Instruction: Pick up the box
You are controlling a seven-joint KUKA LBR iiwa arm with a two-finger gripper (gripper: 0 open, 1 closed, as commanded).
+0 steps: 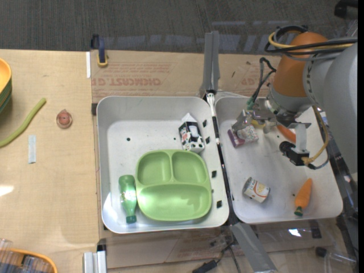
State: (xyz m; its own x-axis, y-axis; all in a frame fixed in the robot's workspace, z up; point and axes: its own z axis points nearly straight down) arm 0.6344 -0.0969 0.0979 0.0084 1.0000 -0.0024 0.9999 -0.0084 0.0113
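Note:
A small black-and-white box [191, 134], shaped like a carton, stands in the left bin [114, 124] near its right wall, just above the green plate. My gripper [246, 131] is low in the upper left part of the right bin [273, 212]. It sits over a small purple object [235, 138] that pokes out at its left side. The gripper's own body hides whether that object is held. About a hand's width and the two bin walls separate the gripper from the box.
A green divided plate [173, 185] fills the lower left bin, with a green bottle [128, 198] at its left. In the right bin lie a can [256, 189], a carrot [303, 195] and an orange piece [287, 133] under the wrist. A cable [301, 155] loops beside the arm.

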